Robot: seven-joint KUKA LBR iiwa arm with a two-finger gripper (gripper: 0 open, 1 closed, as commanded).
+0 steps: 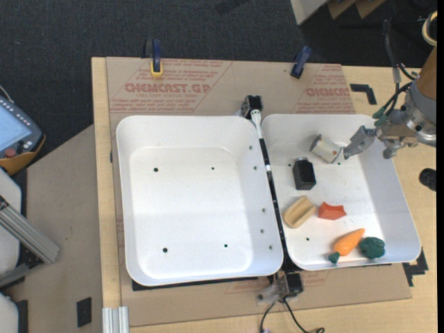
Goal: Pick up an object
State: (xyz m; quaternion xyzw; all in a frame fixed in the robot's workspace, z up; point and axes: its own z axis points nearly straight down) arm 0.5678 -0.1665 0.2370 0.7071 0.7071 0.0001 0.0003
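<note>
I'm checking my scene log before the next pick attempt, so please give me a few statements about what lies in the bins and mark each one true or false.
1. The toy carrot lies in the right bin. True.
2. The black block lies in the left bin. False: it lies in the right bin, near the divider.
3. The green broccoli toy sits right beside the carrot. True.
4. The end effector is over the left bin. False: it is over the right bin's far part, next to the small grey-white object.
5. The red piece lies beside the tan bread piece. True.
</note>
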